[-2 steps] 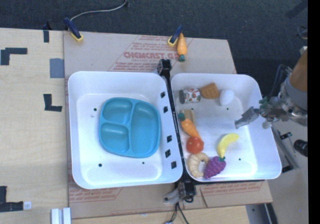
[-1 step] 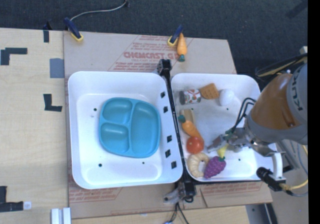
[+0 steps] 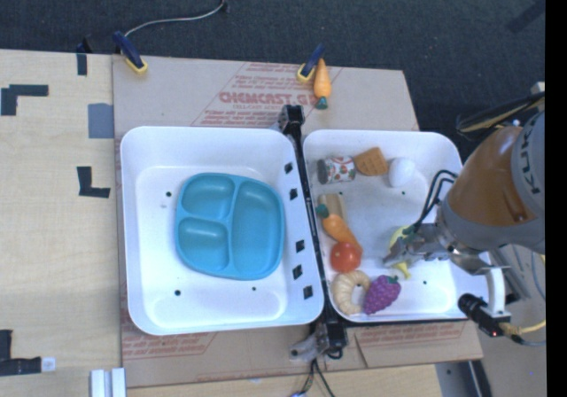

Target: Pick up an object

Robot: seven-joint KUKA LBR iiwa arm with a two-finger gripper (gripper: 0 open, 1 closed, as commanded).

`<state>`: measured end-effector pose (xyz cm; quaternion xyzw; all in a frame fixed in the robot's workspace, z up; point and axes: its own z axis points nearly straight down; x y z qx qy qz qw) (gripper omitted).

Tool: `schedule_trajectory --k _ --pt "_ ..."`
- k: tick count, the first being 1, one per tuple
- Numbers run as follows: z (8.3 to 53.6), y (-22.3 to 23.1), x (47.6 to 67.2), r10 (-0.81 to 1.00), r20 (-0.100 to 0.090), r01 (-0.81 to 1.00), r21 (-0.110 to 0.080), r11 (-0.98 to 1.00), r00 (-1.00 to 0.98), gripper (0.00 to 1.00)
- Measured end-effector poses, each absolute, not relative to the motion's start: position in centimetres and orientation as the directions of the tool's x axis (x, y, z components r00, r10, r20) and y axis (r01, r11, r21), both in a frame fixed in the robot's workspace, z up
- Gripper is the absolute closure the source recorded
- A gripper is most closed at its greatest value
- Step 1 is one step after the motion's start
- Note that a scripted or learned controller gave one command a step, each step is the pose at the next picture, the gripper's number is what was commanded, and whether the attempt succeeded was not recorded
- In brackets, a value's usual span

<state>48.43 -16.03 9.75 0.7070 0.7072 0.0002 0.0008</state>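
At the bottom of the frame, closest to the viewer, the front rims of two shallow white bins sat side by side on a sheet of cardboard (image 3: 257, 98). In the lower part of the right bin (image 3: 443, 305) lay a bunch of purple grapes (image 3: 382, 293), touching a pale doughnut (image 3: 349, 290) on its left. Just above them sat a red tomato (image 3: 345, 255), and above that an orange carrot (image 3: 337, 227).

The gripper (image 3: 400, 249) hung low over the right bin, right of the tomato and above the grapes, reaching in from the grey and orange arm (image 3: 492, 196) at the right edge. Its dark fingers pointed left; whether they were spread or closed could not be told, and nothing was visibly held between them.

The left bin (image 3: 142, 209) held a blue divided plate (image 3: 230, 225) at its centre.

Further up in the right bin stood a small can (image 3: 337, 170), a tan wedge like a biscuit (image 3: 373, 161), and a white egg (image 3: 401, 172), in a row from left to right.

Beyond the bins, near the top of the cardboard, a second carrot (image 3: 322, 82) lay beside a yellow clamp (image 3: 309, 66). Another yellow clamp (image 3: 130, 52) sat at the upper left corner.
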Motion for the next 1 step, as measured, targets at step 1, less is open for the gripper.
schedule_trajectory --k 1 --pt "18.41 -7.24 51.43 1.0 0.001 1.0 -0.001 0.002 -0.002 1.0"
